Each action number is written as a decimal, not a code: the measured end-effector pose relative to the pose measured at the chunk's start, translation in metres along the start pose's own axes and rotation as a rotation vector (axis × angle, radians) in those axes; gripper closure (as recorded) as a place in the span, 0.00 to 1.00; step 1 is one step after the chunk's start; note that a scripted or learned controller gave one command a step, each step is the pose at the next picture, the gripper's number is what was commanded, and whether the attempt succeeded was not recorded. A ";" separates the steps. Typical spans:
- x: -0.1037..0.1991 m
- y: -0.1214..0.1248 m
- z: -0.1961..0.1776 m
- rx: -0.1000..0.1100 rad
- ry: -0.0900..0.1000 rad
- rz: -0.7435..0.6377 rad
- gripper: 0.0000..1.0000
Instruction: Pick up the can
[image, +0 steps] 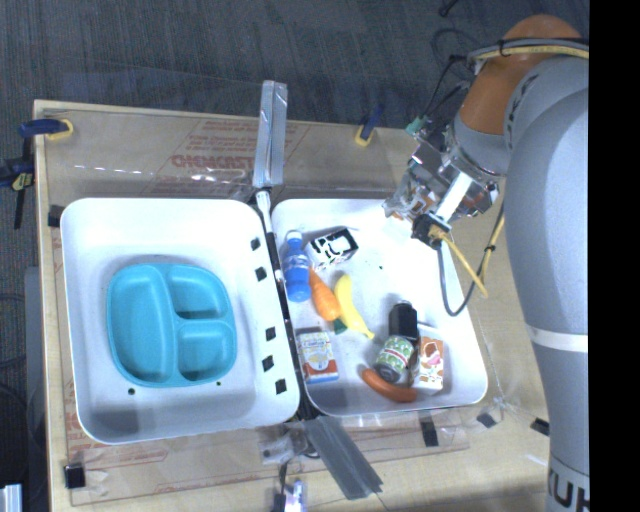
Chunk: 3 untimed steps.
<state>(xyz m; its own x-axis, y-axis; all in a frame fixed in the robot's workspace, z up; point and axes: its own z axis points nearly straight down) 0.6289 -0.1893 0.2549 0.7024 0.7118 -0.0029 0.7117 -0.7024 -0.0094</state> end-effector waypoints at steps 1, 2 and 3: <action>-0.042 -0.027 0.025 -0.001 -0.002 0.116 1.00; -0.016 -0.039 0.129 -0.004 0.000 -0.110 1.00; -0.022 -0.023 0.023 -0.004 0.001 0.131 1.00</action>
